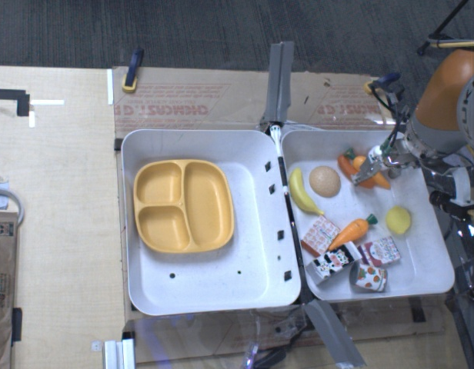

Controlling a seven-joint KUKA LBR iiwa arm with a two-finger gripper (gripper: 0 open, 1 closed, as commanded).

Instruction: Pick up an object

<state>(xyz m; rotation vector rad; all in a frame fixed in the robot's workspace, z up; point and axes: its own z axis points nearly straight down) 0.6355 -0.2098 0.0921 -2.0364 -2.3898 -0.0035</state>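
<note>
While the arm reaches in over the far right corner of the right bin (422, 283), the gripper (369, 171) sits low among the orange pieces (348, 164) lying there. It looks to touch or straddle them, but whether it is clenched, released or grasping anything I cannot tell; the tip is small and blurs into the orange.

No single thing is named by the task, so any item in this bin would serve. Beside the gripper lies a beige ball (325, 181), then a banana (302, 192) along the left wall. Nearer the front are a carrot (351, 231), a lemon (398, 220) and several small printed cartons (352, 256), some of them touching each other. The left bin (214, 283) holds a yellow divided plate (185, 205).

I judge the step in hand to be the grasp itself, at the orange pieces, with nothing yet lifted. The next move calls for a firm closure on one piece, then a straight rise clear of the bin wall and the ball. Crowded pieces could slip or come up together.
</note>
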